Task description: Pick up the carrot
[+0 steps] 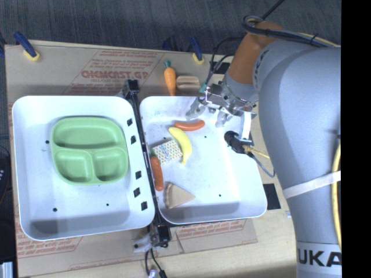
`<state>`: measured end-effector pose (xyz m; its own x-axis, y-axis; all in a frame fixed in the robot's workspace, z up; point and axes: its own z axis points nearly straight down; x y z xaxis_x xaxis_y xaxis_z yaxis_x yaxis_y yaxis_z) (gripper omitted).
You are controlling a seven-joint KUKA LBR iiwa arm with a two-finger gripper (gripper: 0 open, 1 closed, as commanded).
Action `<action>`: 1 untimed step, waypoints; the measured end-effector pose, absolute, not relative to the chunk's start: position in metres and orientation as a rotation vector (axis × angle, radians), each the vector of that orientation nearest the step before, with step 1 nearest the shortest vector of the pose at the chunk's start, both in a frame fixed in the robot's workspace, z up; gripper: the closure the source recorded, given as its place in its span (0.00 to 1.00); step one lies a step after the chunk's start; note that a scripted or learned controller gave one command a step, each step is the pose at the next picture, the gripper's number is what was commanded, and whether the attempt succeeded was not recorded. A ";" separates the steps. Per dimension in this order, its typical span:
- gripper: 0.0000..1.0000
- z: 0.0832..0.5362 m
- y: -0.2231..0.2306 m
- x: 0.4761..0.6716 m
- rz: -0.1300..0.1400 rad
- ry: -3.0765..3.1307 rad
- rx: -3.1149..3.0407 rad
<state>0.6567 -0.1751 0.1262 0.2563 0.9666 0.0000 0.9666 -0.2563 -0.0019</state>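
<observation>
The carrot (169, 80), orange with a green top, lies on the cardboard just behind the right bin (249, 184), outside its back wall. My gripper (208, 112) hangs over the back of the right bin, to the right of the carrot and a little nearer the front. It is open with nothing between its fingers. One fingertip (197, 106) sits just above a red sausage (189, 125).
The right bin also holds a banana (181, 143), a checkered block (167, 152), an orange-red stick (156, 173) along the left wall and a tan wedge (177, 196). A brown bun (187, 84) lies beside the carrot. A green divided plate (90, 149) sits in the left bin (29, 207).
</observation>
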 end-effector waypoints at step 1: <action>1.00 0.136 -0.173 0.657 0.006 -1.924 -2.477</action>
